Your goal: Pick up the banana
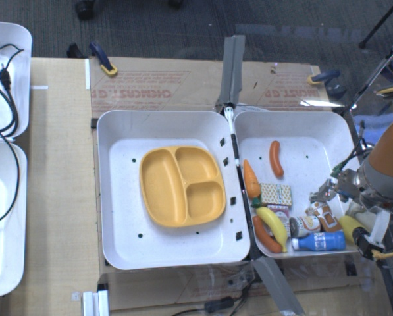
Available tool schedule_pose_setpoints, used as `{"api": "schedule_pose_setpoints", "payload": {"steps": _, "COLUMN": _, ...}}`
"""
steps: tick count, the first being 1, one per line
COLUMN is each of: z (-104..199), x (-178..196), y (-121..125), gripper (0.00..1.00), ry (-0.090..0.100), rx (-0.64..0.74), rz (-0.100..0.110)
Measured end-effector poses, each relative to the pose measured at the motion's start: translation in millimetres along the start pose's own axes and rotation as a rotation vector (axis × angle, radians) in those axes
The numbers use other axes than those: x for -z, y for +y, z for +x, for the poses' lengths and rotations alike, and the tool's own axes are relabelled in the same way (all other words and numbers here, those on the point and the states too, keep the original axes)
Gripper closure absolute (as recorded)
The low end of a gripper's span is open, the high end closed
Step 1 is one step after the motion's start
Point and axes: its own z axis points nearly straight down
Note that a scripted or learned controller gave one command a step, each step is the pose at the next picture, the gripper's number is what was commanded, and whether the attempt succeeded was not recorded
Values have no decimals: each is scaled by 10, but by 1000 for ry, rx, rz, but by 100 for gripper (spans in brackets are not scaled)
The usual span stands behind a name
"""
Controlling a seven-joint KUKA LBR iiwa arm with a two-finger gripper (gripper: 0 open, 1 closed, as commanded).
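The blue and white bottle (pixel 320 242) lies on its side along the near wall of the right bin (pixel 295 127), its cap end pointing left. Just left of it, the banana (pixel 273 223) lies in the near left part of that bin, running diagonally from upper left to lower right. A red-orange sausage-like item (pixel 264 236) lies against the banana's left side, closest to the bin's near left corner. Directly right of the banana sit a small can (pixel 297 226) and a brown and white packet (pixel 320 216), close together. A yellow item (pixel 349 225) lies at the bin's near right corner, partly covered by the arm.

The gripper (pixel 329 191) is at the right side of the right bin, just above the brown and white packet and well apart from the banana. Whether the claw is spread or pressed together cannot be determined at this angle. Nothing is visibly held.

Beyond the banana, a patterned box (pixel 276 194) lies flat, touching or nearly touching the banana's upper end. A carrot (pixel 251 178) lies along the bin's left wall, just left of the box. Farther back, a red sausage (pixel 276 158) lies alone on the bin floor.

The left bin (pixel 117 176) holds a yellow divided plate (pixel 182 185) with three compartments, near its centre.
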Motion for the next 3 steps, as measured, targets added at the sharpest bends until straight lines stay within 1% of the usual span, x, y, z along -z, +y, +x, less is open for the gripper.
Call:
{"api": "schedule_pose_setpoints", "payload": {"steps": 1, "z": 411, "x": 73, "y": 630, "gripper": 0, "ry": -12, "rx": 90, "rz": 7}}
{"api": "schedule_pose_setpoints", "payload": {"steps": 2, "z": 411, "x": 73, "y": 630, "gripper": 0, "ry": -12, "rx": 90, "rz": 7}}
{"api": "schedule_pose_setpoints", "payload": {"steps": 3, "z": 708, "x": -54, "y": 727, "gripper": 0, "ry": -13, "rx": -40, "rz": 8}}
